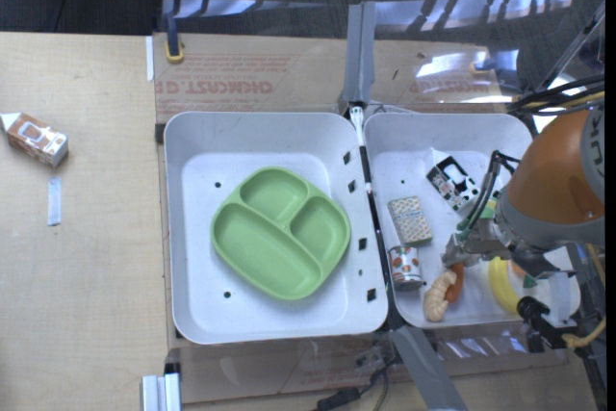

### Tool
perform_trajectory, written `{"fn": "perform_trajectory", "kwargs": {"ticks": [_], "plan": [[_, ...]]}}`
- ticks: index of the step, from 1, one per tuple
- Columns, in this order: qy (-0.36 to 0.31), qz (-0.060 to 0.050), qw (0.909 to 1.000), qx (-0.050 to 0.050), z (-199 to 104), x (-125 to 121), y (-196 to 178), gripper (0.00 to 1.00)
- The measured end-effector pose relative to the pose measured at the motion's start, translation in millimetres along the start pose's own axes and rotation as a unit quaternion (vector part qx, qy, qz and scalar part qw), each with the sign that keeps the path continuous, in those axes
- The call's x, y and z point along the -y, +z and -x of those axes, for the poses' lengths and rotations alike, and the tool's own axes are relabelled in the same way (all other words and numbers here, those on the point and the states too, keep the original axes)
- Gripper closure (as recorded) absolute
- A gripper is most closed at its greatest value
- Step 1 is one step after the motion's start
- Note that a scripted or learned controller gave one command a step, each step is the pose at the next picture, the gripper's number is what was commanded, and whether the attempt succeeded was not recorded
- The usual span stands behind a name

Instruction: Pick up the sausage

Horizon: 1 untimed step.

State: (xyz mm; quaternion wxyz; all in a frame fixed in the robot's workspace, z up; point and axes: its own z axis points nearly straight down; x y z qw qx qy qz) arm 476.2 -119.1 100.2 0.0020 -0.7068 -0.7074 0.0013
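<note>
The grey metal pincer [469, 250] hangs low in the right white plastic bin [385, 144], at the end of the big grey arm with the orange band [558, 173]. Its tips sit right at the top end of the long tan and orange toy sausage [442, 293]. I cannot tell how wide the pincer is, or if it has hold of anything, because the arm hides part of it.

The sausage lies near the front wall of the right bin, tilted, with its pale end pointing down toward the front.

Some things are packed close around it. A small round can with a red and white label [406, 266] sits just beside the sausage on the left. A yellow toy banana [502, 284] lies just to the right, partly under the arm. A little speckled tan box [411, 218] is a bit farther back.

I think the pincer could slip, because it is at the end of the sausage and not the middle. The sausage is round, so it may roll away or tip out. The pincer might also bump the can or grab the banana by mistake.

The left bin holds a green plate with three parts [280, 233].
</note>
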Motion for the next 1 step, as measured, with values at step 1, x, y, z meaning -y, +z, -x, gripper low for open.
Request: {"fn": "perform_trajectory", "kwargs": {"ticks": [1], "plan": [[0.086,0.001,0.9963,0.001,-70.5,-33.0,-90.8,1.00]]}}
